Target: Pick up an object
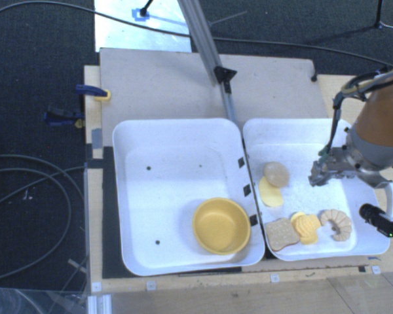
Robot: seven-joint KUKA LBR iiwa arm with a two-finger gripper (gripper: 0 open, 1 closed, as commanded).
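Note:
My gripper (318, 174) hangs over the right bin (295, 133), near its right side, with the orange-banded arm (383, 120) behind it. Left of it lie a pale round bun (276, 174) and a flat yellow slice (270, 193). Nearer the front edge sit a slice of brown bread (281, 233), a yellow ridged piece (306, 227) and a tan curled shrimp-like piece (336, 223). Nothing shows between the fingers, and the gripper stands apart from all these items.
The left bin (157, 149) holds a yellow bowl (221, 225) at its front right. A grey pole (203, 41) slants down to the bins' shared wall. Black cables lie on the floor at left.

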